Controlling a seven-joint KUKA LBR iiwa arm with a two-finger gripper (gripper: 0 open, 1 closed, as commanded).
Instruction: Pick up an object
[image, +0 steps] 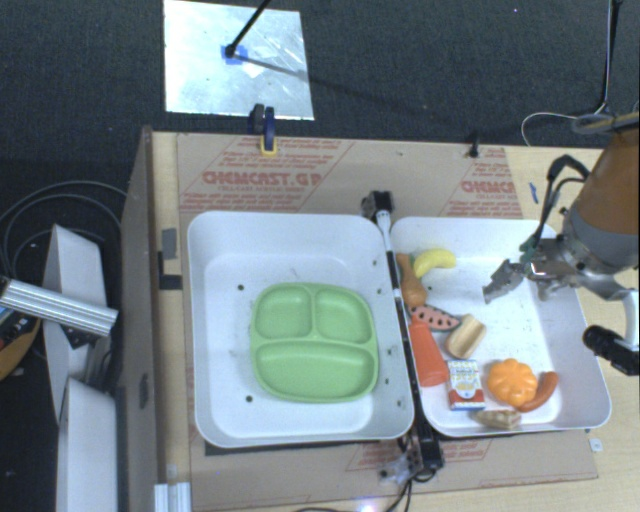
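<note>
Nothing is being carried yet: the end effector (515, 275) is hovering with fingers spread apart at the right of the frame, over the right bin (590, 385), where toy food such as the banana (434, 262) is lying ungrasped.

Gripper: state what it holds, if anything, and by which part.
Nothing is held. The gripper hangs above bare floor of the right bin, apart from the banana and bread roll.

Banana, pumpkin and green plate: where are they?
banana (435, 261), camera view, middle of its curve
pumpkin (511, 381), camera view, its top
green plate (262, 372), camera view, its front left rim
</note>
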